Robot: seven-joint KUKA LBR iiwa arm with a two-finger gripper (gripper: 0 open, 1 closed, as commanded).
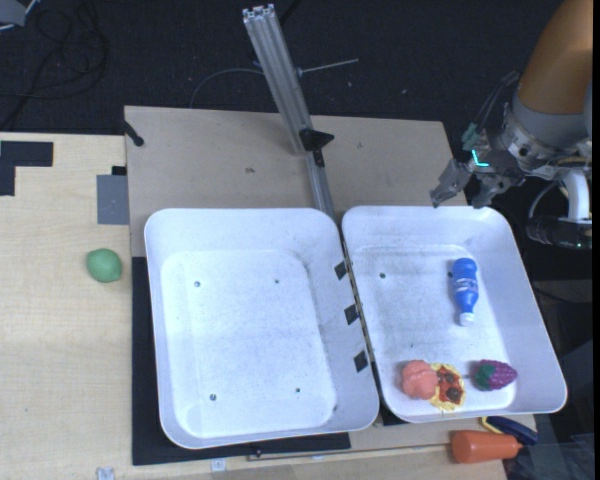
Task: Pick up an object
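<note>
My claw (462,190) hung with fingers apart and bare over the bin's (400,218) far rim; dark cable-strewn floor (160,38) lay beyond.

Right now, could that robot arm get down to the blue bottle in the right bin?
Probably yes. The gripper hangs above the right bin's far edge, and the blue bottle lies alone with bare floor around it, nothing covering it.

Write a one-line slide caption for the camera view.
Gripper hovers over the right white bin's far rim; inside lie a blue plastic bottle, pink toy and purple toy.
</note>
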